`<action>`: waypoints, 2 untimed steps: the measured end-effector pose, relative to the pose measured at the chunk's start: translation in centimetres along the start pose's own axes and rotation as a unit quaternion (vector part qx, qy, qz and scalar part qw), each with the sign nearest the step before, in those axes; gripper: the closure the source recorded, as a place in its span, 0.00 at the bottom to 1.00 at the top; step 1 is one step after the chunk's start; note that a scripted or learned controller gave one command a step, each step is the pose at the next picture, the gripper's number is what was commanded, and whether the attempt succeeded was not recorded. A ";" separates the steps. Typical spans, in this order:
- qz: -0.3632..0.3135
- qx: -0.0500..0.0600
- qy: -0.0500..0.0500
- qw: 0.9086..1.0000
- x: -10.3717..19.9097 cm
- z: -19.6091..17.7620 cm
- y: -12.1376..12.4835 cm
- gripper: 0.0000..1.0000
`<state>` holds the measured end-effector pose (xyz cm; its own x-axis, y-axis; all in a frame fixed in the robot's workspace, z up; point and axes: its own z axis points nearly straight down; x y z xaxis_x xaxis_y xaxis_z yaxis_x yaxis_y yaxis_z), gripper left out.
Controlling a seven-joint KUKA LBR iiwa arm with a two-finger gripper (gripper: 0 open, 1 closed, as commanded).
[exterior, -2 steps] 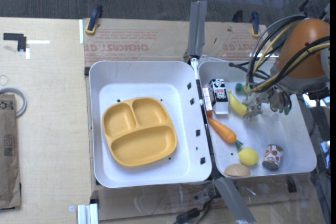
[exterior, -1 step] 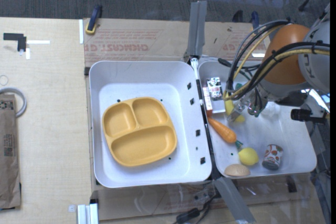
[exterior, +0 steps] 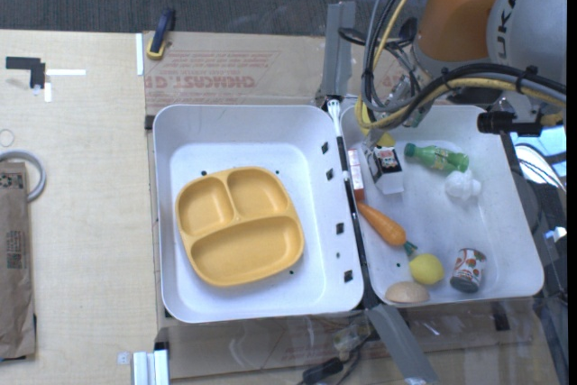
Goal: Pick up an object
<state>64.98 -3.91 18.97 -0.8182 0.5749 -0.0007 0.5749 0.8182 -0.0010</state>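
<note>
We list the left bin (exterior: 162, 194) with a yellow divided plate (exterior: 240, 225) at its centre. In the right bin (exterior: 523, 221): green bottle (exterior: 437, 158) near the far edge, white wad (exterior: 463, 187), carrot (exterior: 382, 224) by the left wall, lemon (exterior: 426, 269), can (exterior: 467, 270), potato (exterior: 407, 292) at the near edge. The arm (exterior: 487, 4) is over the far edge; we cannot tell the state of its claw.

Brown paper bag (exterior: 15, 257) at left, cardboard sheet (exterior: 236, 68) behind bins

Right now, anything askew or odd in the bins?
Mostly tidy. The carrot lies at the right bin's left edge, its tip against the divider. The small can is tipped on its side. The yellow divided plate sits skewed in the left bin.
</note>
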 end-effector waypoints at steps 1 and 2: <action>-0.069 0.000 0.001 0.998 4.4 0.0 4.6 1.00; -0.089 0.001 0.001 0.996 7.0 -2.9 0.0 1.00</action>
